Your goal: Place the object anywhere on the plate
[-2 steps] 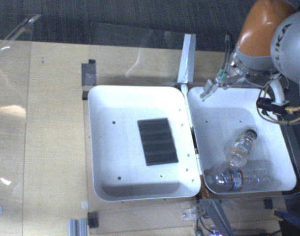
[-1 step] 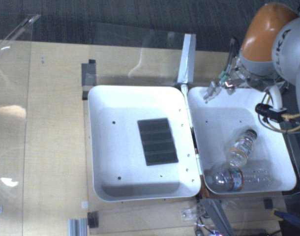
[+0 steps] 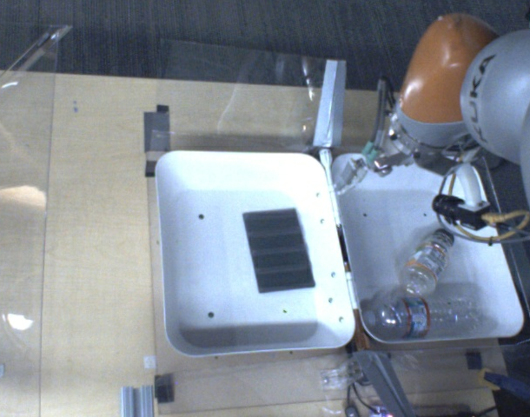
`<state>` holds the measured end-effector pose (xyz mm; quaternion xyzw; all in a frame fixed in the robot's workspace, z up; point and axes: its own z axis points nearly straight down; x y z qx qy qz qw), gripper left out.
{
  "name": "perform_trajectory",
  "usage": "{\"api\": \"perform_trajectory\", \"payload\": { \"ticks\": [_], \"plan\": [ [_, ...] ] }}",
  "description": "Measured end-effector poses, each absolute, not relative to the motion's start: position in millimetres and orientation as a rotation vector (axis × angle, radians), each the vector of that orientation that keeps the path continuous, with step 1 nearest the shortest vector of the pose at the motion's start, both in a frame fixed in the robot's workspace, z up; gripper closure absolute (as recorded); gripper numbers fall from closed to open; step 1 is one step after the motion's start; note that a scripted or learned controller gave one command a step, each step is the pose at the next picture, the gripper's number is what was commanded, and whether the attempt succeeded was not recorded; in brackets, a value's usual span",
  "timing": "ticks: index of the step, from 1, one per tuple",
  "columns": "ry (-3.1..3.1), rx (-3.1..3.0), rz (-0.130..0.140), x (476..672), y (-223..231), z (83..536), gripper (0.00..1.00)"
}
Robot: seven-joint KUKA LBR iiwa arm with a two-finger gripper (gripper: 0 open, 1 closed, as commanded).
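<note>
Claw point(image 3: 362, 165): grip state can't tell. Bottles point(image 3: 426, 263) below it, plate point(image 3: 279, 249) to its left. Prob. light, slick, crushable plastic; grab mid-body, across width.

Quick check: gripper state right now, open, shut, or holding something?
Gripper: cannot be told; it sits at the right bin's far left corner, its tip small and blurred.

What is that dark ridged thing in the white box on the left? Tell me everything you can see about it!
The dark plate is a flat, charcoal-black rectangle with rows of ridges running across it, so it looks like four stacked bars. It seems like matte rubber or plastic. It lies flat near the middle of the left bin, turned slightly askew to the bin's walls. Nothing rests on it, and only the bin's floor touches it.
</note>
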<state>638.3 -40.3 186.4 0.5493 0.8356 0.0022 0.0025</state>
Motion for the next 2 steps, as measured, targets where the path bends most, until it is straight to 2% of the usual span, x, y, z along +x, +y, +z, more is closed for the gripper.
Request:
{"api": "perform_trajectory", "payload": {
  "ticks": [1, 2],
  "plan": [
    [2.693, 1.612, 0.006, 592.0, 9.5, 185.6, 0.00],
    [2.696, 1.607, 0.006, 517.6, 86.8, 185.1, 0.00]
  ]
}}
